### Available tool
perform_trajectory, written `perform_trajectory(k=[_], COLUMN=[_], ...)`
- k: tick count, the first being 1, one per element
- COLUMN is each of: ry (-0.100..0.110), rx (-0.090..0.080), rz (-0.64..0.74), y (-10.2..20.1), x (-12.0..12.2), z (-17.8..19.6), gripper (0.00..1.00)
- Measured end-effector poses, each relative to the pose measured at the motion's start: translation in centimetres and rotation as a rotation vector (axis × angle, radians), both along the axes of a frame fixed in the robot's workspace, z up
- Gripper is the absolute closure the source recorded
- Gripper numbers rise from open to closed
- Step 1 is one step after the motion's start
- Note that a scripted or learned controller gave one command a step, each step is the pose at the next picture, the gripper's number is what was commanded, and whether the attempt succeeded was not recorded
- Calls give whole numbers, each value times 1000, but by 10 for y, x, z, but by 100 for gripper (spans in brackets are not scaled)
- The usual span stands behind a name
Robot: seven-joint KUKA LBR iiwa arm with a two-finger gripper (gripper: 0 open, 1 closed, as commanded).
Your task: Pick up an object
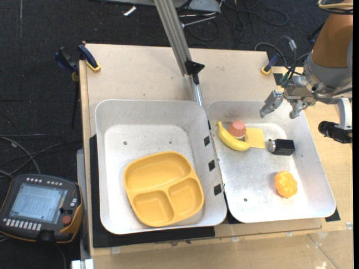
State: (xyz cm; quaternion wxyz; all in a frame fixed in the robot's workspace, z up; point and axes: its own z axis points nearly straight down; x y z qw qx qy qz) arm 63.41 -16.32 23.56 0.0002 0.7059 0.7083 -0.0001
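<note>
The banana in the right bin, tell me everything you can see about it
The banana is yellow, smooth and glossy, likely a plastic toy, curved like a crescent with its ends pointing up. It lies flat on the floor of the right bin, near the bin's upper left. A small pink object sits in its curve, touching it, and a pale yellow flat piece lies against its right end. The gripper hovers apart, up and to the right.

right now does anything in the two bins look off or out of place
Nothing looks spilled or damaged. The yellow tray lies askew in the left bin. In the right bin, the banana overlaps a yellow card.
</note>
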Motion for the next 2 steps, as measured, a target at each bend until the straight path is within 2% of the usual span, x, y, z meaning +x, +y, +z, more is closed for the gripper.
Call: perform_trajectory(k=[1, 2], ry=[0, 5], rx=[0, 0], rz=[0, -4], y=[0, -10], x=[0, 0], z=[0, -57], gripper=[0, 0])
